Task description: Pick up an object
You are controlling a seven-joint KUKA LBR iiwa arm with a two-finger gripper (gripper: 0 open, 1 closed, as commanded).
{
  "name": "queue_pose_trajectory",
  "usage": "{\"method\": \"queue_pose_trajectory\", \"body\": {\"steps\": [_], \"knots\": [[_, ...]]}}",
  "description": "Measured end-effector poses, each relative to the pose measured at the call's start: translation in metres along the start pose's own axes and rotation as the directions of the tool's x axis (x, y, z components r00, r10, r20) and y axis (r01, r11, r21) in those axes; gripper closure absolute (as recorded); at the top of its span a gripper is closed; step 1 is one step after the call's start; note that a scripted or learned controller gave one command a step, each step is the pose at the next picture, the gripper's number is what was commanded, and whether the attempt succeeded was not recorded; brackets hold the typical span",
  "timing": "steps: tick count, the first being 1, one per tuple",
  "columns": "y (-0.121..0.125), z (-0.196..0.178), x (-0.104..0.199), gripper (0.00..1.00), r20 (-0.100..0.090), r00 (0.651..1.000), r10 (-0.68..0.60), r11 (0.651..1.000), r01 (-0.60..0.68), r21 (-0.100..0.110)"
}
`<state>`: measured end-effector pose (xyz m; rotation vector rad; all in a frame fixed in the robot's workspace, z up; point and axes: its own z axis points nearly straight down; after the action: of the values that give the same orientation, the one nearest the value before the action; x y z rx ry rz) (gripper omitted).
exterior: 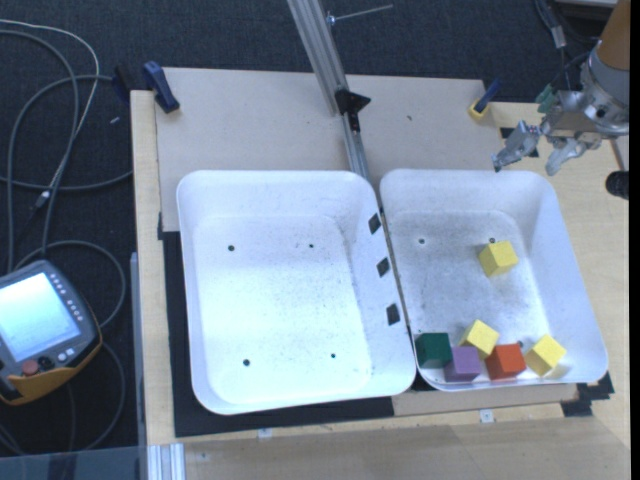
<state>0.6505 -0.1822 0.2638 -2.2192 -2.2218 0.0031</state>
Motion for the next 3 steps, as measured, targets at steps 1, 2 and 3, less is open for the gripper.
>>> {"method": "queue_pose_trajectory", "body": {"steps": [1, 2, 3], "knots": [[-0.058, 0.169, -0.011, 0.0, -0.004, 1.0, 0.002, 1.0, -0.002, 0.008], [-0.054, 0.153, -0.011, 1.0, -0.001, 1.0, 0.001, 1.0, -0.001, -0.004], [-0.042, 0.119, 0.079, 1.0, -0.004, 1.0, -0.008, 1.0, 0.008, -0.007]]}}
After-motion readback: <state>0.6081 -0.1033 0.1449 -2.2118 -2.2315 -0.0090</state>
